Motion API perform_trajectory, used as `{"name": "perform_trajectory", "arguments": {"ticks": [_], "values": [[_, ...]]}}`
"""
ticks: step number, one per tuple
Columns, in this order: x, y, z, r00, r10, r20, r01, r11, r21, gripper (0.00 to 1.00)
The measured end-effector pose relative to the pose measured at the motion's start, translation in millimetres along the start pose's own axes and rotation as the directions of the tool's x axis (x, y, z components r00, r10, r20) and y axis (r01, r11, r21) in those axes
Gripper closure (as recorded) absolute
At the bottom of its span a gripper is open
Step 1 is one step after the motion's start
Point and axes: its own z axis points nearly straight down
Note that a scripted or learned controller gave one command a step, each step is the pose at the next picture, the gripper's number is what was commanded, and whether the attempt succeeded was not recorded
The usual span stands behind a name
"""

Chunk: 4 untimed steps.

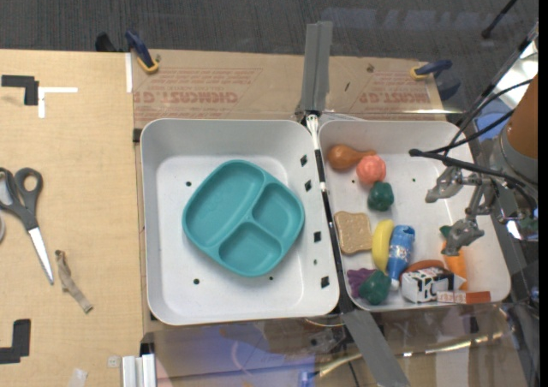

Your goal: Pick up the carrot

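The carrot (455, 255) lies against the right wall of the right-hand bin (411, 133), its green top toward the back and a white carton (426, 284) close by its tip. The gripper (462, 205) hangs just above it with fingers spread, nothing between them. I'd drop straight down so the fingers straddle the orange body across its width, well clear of the wall, and close before lifting.

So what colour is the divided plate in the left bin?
Teal; the divided plate shows plainly in the camera view.
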Motion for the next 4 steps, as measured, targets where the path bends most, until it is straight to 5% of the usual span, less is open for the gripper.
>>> {"name": "perform_trajectory", "arguments": {"ticks": [1,2,3,4], "values": [[0,-49,86,1.0,-0.019,0.0,0.019,1.0,0.0,0.0],[-9,-69,134,1.0,0.019,0.005,-0.019,1.0,0.001,0.0],[-11,-67,125,1.0,0.014,0.007,-0.014,1.0,0.001,1.0],[-53,-60,-82,0.945,-0.327,0.004,0.327,0.945,0.001,1.0]]}}
